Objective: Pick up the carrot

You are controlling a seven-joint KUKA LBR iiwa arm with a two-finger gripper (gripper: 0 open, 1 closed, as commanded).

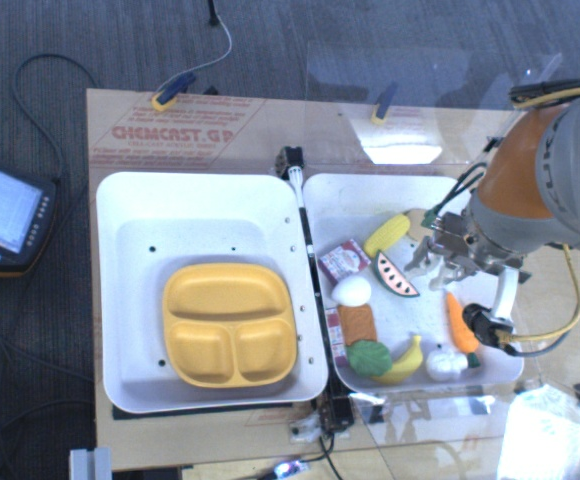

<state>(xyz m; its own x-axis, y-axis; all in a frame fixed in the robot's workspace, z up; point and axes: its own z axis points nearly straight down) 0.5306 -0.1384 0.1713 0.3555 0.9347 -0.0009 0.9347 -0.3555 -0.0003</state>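
I saw two white bins side by side on the worktop [170, 138]. The left bin [130, 218] held a yellow divided plate [230, 323]. The right bin [370, 193], at right of centre, held the food items. The carrot [459, 324] lay near that bin's lower right edge, pointing roughly up and down the frame, just beside the arm's cabling.

The gripper [448, 260] hung over the right bin, just above and left of the carrot, nothing visibly between its fingers. Whether it was spread or pressed together I could not tell at this angle.

Other items noted in the right bin: corn cob [387, 233], watermelon slice [397, 276], egg [351, 291], pink packet [342, 260], slice of bread [357, 323], broccoli [369, 357], banana [407, 360]. A handheld controller [5, 213] lay on the floor at the left of the frame.
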